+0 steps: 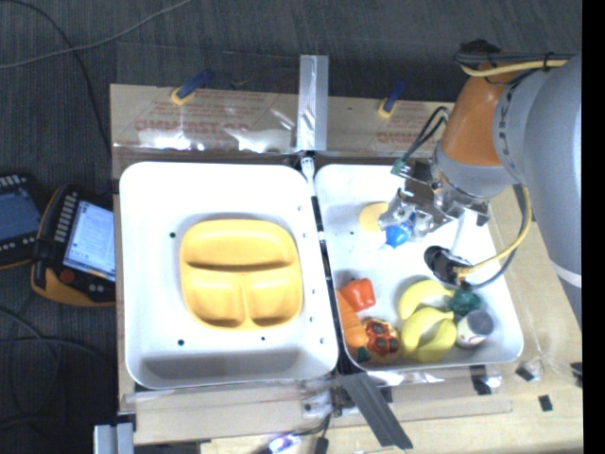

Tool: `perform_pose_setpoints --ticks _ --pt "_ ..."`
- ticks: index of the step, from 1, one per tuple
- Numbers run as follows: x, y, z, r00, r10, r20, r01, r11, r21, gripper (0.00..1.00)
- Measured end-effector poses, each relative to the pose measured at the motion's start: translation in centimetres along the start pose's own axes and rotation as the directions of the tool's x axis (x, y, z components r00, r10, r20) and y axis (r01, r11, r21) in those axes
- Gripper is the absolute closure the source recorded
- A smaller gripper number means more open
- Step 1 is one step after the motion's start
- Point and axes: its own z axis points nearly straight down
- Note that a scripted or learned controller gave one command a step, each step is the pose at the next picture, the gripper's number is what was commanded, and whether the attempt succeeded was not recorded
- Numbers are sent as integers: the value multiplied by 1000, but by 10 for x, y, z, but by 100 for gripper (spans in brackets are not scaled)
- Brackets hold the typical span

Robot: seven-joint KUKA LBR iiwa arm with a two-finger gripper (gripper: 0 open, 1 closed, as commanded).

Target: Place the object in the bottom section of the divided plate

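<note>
The yellow divided plate (pixel 243 272) lies in the left bin (pixel 151 197), with one wide section on its far side and two smaller ones on its near side; nothing lies in it. My gripper (pixel 398 227) hangs over the far part of the right bin (pixel 340 189). A small blue piece (pixel 395 236) shows at its tip. A pale yellow round object (pixel 371 218) sits just left of the gripper, partly hidden by it.
In the near half of the right bin lie a red pepper (pixel 356 294), an orange piece (pixel 349 329), a dark printed object (pixel 381 338), two yellow fruits (pixel 426 334), a green item (pixel 463 303) and a grey can (pixel 478 323). A handheld pendant (pixel 77 246) lies left of the bench.
</note>
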Motion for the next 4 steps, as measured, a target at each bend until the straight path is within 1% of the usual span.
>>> perform_pose_setpoints --ticks 1,2,3,4 --pt "91 -61 0 1000 -15 -3 15 1000 1 100" --pt "130 -90 0 973 229 -3 -229 973 2 100" --pt "130 -91 -8 974 227 0 -227 974 5 100" --pt "130 -91 -8 974 227 1 -227 974 5 0"
